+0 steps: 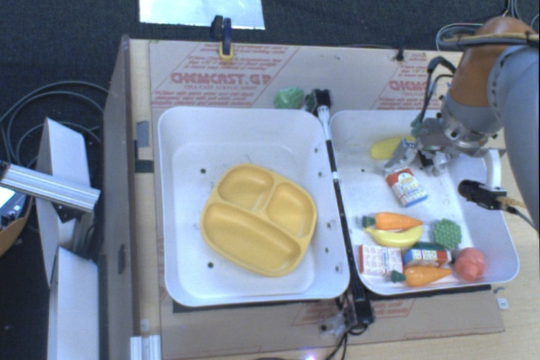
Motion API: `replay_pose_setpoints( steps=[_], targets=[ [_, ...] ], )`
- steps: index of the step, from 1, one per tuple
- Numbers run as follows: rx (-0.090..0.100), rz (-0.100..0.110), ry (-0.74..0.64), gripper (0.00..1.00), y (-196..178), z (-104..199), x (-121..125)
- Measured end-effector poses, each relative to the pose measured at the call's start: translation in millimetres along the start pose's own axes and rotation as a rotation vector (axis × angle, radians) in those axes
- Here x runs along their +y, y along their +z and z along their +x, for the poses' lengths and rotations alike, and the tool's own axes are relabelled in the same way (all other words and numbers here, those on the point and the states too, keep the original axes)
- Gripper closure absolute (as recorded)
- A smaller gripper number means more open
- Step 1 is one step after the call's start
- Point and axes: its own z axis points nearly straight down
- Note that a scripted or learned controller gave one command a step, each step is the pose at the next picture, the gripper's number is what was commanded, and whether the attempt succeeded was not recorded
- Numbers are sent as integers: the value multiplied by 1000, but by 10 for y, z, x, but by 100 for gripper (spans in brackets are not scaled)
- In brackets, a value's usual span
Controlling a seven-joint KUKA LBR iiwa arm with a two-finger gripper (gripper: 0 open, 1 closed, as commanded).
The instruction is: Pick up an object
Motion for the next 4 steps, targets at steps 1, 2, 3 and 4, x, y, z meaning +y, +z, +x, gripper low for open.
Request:
replay_pose_setpoints(
  steps=[1,2,3,4],
  targets=[
    [-14,-57,-13,0,84,182,193],
    [-10,-91,-22,0,106,540,-394],
    [-12,-94,-21,0,135,459,-710],
    [-1,-47,-26,0,61,11,225]
  ],
)
